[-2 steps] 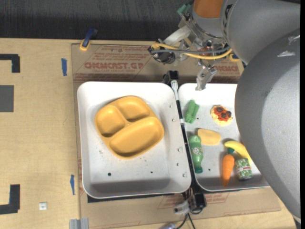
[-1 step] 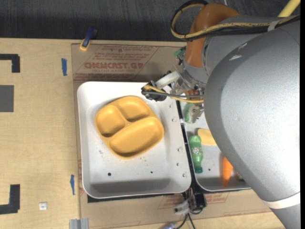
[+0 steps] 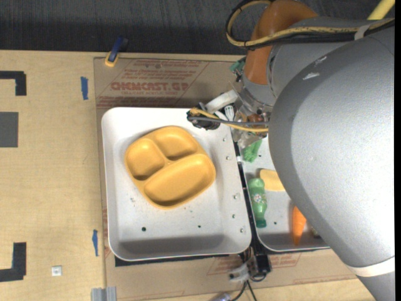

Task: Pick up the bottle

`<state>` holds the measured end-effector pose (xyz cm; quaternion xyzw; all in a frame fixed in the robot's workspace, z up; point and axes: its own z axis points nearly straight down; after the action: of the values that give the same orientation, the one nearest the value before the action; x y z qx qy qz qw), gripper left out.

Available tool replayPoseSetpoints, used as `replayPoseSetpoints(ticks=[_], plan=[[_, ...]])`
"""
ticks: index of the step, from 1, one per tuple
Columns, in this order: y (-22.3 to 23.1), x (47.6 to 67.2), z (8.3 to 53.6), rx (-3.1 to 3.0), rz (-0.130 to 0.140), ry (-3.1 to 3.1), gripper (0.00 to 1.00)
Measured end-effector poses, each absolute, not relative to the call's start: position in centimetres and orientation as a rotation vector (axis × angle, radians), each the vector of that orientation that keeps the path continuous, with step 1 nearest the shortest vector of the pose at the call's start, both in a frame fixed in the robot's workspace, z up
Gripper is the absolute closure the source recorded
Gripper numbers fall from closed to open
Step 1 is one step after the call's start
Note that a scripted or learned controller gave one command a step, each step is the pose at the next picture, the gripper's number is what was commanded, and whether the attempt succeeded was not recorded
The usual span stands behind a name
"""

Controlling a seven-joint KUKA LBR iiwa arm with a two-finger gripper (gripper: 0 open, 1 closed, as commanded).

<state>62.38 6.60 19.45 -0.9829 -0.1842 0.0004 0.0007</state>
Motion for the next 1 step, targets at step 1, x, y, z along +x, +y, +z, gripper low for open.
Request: replayPoseSetpoints(ticks=[1], plan=[[6.60, 62.37, 19.43, -3.087, 0.002, -0.578, 0.00]])
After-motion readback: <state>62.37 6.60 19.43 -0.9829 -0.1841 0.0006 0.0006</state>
